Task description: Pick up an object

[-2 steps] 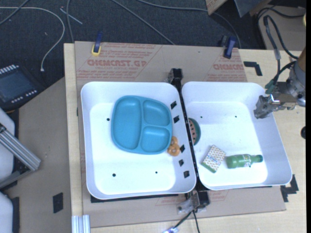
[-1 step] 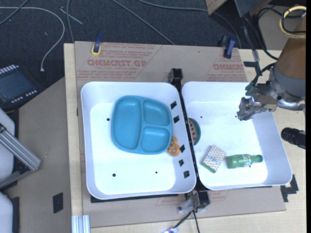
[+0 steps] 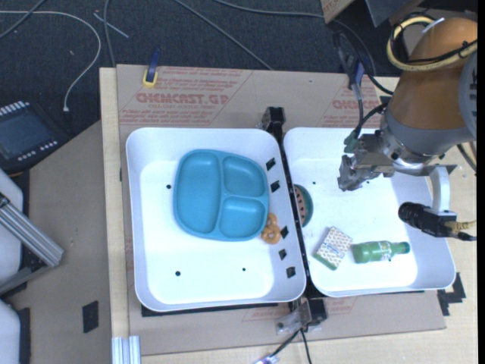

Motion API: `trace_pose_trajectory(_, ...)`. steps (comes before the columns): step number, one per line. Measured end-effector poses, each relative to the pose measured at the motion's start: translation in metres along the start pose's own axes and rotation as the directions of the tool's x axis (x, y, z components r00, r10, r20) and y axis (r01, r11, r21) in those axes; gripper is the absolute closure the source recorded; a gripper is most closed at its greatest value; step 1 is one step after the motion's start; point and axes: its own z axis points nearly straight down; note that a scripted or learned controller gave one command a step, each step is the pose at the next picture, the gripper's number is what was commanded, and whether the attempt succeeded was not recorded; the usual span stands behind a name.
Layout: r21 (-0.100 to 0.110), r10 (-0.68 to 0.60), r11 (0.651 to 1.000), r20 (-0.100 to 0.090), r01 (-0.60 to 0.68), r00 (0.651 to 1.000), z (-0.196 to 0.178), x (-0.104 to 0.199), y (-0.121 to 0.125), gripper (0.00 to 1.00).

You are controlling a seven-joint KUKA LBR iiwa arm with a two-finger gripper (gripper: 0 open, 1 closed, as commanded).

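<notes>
Green bottle (image 3: pixel 380 251) lay untouched near the right bin's (image 3: pixel 424 279) front edge, beside a small packet (image 3: pixel 333 247). My tool (image 3: pixel 350 179) hovered well apart; I couldn't tell its state. Nothing picked yet.

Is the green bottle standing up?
No, the green bottle lies flat on its side in the right bin, next to a small checkered packet.
</notes>
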Motion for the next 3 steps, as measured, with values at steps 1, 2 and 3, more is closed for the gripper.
trace_pose_trajectory(1,-0.005,-0.002,1.0,0.001,0.002,1.0,0.0,0.052,0.011,1.0)
trace_pose_trajectory(2,-0.001,0.0,1.0,0.001,0.0,1.0,0.021,0.093,0.024,1.0)
trace_pose_trajectory(3,-0.005,0.0,1.0,0.001,0.0,1.0,0.025,0.135,0.034,1.0)
